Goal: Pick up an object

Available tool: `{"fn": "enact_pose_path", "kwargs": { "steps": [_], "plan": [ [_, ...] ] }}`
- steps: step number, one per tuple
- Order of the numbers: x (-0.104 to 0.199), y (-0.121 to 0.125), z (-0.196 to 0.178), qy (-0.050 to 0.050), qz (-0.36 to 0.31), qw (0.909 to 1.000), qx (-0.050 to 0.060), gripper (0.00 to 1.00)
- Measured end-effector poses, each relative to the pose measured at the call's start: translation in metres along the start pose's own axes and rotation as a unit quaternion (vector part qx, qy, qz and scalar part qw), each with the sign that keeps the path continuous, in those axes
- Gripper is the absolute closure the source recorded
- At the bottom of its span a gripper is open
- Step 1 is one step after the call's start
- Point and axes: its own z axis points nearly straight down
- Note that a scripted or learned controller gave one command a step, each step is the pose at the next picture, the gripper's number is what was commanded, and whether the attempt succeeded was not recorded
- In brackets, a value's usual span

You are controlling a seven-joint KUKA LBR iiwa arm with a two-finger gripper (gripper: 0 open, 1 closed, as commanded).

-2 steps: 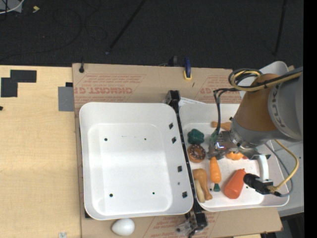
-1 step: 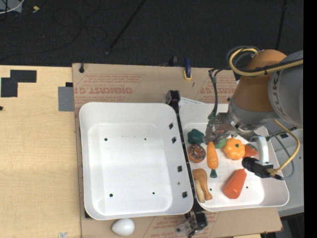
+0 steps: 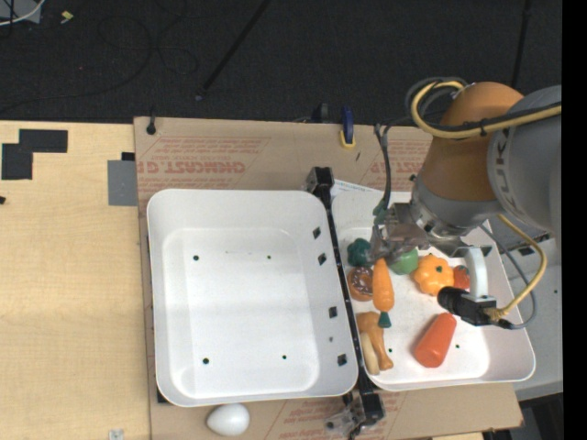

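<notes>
The camera view is showing two white bins lying side by side on a cardboard-covered bench. The left bin (image 3: 238,291) is sitting with its white floor bare. The right bin (image 3: 509,360) is holding a cluster of toy foods. The grey arm (image 3: 527,154) with its orange band (image 3: 468,145) is reaching in from the right and hanging over the upper part of the right bin.

The gripper (image 3: 393,236) is sitting low over the top-left of the cluster, just above a dark green piece (image 3: 359,250) and a lighter green piece (image 3: 404,264). It is too dark and crowded there to judge the pincer, so I cannot tell whether it is released or clenched, and nothing is showing plainly as lifted.

Just below the gripper, an orange carrot (image 3: 382,287) is lying upright along the bin's left side, overlapping a brown round piece (image 3: 361,284). To its right, an orange pumpkin-like piece (image 3: 431,273) is resting beside the lighter green one. A red-orange cone-shaped piece (image 3: 435,339) is lying tilted near the bin's lower middle. A tan, bread-like piece (image 3: 374,342) is lying against the left wall, below the carrot. A black cable end (image 3: 463,305) is hanging over the bin between the pumpkin piece and the cone.

A white egg-shaped object (image 3: 227,419) is lying outside the bins, just below the left bin's front edge.
</notes>
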Motion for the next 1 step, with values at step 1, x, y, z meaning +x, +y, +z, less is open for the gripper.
{"fn": "enact_pose_path", "kwargs": {
  "steps": [1],
  "plan": [
    [0.0491,0.0297,-0.0194,0.0,-0.001,1.0,-0.001,1.0]
  ]
}}
